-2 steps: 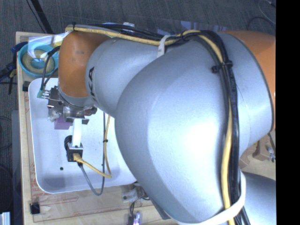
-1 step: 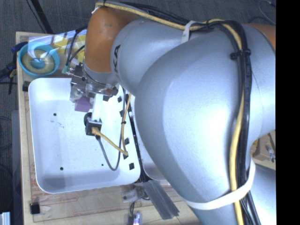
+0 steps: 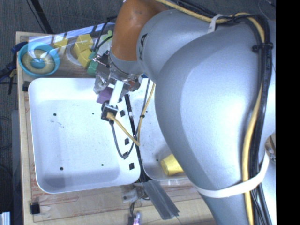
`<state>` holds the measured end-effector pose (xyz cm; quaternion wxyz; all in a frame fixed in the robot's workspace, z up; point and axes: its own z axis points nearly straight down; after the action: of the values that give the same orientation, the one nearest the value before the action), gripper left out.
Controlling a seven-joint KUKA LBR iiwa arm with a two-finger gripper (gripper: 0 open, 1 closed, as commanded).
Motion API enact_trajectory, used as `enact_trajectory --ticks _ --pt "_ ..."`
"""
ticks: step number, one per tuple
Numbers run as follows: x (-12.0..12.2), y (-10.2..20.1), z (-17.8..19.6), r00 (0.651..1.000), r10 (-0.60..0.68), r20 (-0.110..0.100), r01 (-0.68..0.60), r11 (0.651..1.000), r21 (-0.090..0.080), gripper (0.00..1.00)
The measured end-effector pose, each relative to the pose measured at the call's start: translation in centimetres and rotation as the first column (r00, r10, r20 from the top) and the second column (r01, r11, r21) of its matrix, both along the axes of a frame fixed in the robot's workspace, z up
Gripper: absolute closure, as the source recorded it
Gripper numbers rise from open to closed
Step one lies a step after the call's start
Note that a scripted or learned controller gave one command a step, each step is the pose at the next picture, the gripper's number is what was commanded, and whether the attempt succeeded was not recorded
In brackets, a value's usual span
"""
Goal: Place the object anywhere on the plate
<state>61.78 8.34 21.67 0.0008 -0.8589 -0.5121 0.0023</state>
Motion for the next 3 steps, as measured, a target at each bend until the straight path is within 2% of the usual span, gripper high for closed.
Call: enact_trajectory --ticks 1,2,3 --pt "3.0 -1.9 -1.8 1.0 -0.018 -0.001 0.018 1.0 0.0 1.0" --pt "-0.2 11.5 -8.6 1.0 -0.021 -0.005 0.021 1.0 0.0 1.0" --pt "-7.2 13.4 -12.6 0.999 0.051 -0.001 -0.051 0.999 0.0 1.0"
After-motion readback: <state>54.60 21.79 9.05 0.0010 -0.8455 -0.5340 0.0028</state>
